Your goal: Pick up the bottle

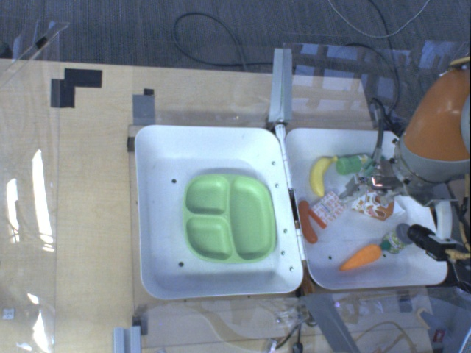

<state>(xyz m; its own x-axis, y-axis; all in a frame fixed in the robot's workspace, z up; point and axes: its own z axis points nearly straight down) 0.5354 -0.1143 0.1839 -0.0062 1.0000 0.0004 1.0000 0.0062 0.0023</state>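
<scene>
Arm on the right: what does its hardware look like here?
The arm has a large rounded orange band above a grey wrist section. The gripper beneath is small, metallic grey, with a tiny reddish light spot. A dark cable runs along the wrist.

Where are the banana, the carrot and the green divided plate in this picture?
banana [319, 176]: camera view, right bin, the point lies on the middle of its curved yellow body.
carrot [360, 257]: camera view, right bin, on the orange body.
green divided plate [252, 218]: camera view, left bin, on its large right compartment.
</scene>
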